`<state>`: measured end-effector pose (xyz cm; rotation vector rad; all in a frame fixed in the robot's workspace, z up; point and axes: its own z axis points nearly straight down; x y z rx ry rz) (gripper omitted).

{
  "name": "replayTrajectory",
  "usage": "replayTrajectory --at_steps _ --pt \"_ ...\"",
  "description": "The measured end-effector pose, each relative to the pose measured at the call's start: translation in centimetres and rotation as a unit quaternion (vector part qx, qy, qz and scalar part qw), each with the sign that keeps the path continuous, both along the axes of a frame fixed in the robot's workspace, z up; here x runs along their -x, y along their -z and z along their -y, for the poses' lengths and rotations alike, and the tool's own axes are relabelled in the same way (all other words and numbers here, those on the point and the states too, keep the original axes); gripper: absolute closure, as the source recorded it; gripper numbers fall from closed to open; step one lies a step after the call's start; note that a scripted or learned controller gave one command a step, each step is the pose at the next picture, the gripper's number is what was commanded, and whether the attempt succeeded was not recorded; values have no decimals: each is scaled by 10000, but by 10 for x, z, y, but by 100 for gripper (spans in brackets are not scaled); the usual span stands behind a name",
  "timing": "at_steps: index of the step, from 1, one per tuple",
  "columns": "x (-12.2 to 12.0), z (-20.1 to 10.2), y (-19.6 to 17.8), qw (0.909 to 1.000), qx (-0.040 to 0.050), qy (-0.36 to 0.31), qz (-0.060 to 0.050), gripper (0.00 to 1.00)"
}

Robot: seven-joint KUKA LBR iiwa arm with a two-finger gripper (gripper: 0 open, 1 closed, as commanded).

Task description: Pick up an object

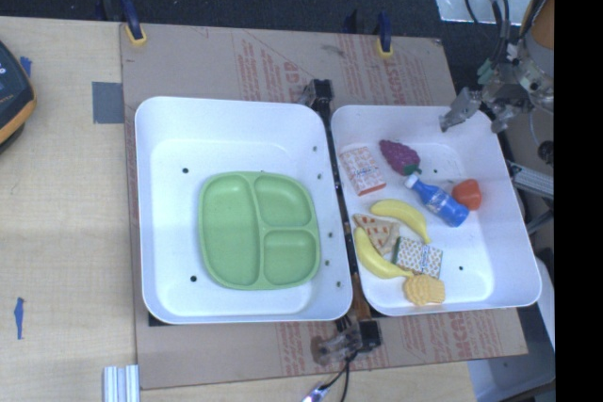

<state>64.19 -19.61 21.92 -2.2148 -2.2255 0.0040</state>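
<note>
The right bin (499, 278) holds several toy foods: a red-and-white packet (362, 168), purple grapes (399, 155), a blue bottle (437, 201), a red tomato (466, 194), two yellow bananas (400, 217) (377, 257), a pizza slice (377, 229), a patterned packet (417, 256) and a yellow biscuit (424, 290). My gripper (478, 115) hovers over the bin's far right corner, above and to the right of the grapes. It is open, with nothing between its fingers.
The left bin (160, 202) holds a green divided plate (259, 229). Blue clamps (133, 19) (383, 31) pin the cardboard at the far edge. A dark device (11, 94) lies at the bench's left edge.
</note>
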Motion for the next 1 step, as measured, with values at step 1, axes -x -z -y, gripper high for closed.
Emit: replayTrajectory --at_steps 1 --pt "-13 -41 129 10000 -7 -2 -19 0"
